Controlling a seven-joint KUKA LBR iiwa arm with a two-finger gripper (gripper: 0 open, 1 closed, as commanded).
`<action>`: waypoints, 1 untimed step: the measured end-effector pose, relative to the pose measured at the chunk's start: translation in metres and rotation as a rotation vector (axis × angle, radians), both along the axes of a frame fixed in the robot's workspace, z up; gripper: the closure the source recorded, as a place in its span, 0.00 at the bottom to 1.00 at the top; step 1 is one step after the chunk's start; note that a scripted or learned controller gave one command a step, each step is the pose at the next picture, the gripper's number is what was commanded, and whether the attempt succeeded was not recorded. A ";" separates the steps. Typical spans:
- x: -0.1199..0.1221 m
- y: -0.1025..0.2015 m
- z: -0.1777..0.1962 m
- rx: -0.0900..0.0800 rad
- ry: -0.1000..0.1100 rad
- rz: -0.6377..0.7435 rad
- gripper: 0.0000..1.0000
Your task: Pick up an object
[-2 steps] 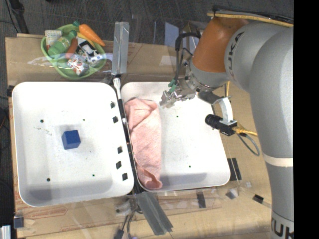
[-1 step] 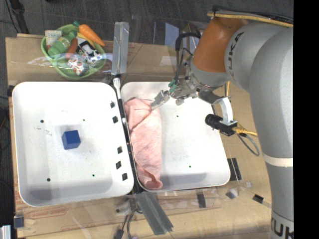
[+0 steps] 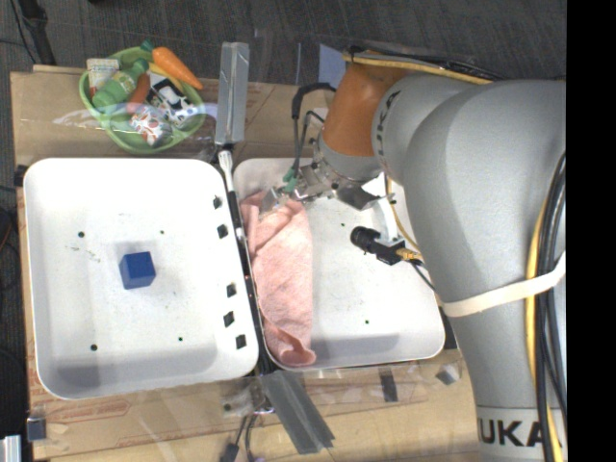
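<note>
The pink cloth lay in the right bin, stretched along its left wall from the top corner down to the bottom edge, crumpled and folded on itself. It rested flat on the bin floor; no part of it was lifted.

The gripper was low over the upper end of the cloth, near the bin's top left corner, and looked to be touching it or just above it. Whether the jaws were open or closed could not be told from this angle, because the wrist and some cables covered them. The orange band and the big grey body of the arm filled most of the right side above the bin.

In the left bin a small blue cube stood alone, well apart from the arm. Behind that bin a green bowl with toy food sat on the bench.

In my judgement the task was in its early or middle part: the approach to the cloth seemed made, but a sure grasp and the lifting were not yet shown, so the pick was still to be done.
</note>
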State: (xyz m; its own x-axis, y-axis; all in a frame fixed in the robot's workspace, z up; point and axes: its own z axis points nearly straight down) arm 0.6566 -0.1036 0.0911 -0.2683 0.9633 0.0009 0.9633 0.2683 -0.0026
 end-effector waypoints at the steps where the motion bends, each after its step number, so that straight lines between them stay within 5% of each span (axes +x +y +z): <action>1: 0.000 0.000 0.000 0.000 0.000 0.000 0.00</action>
State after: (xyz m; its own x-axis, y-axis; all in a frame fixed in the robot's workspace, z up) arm 0.6566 -0.1035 0.0912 -0.2684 0.9633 0.0008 0.9633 0.2684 -0.0025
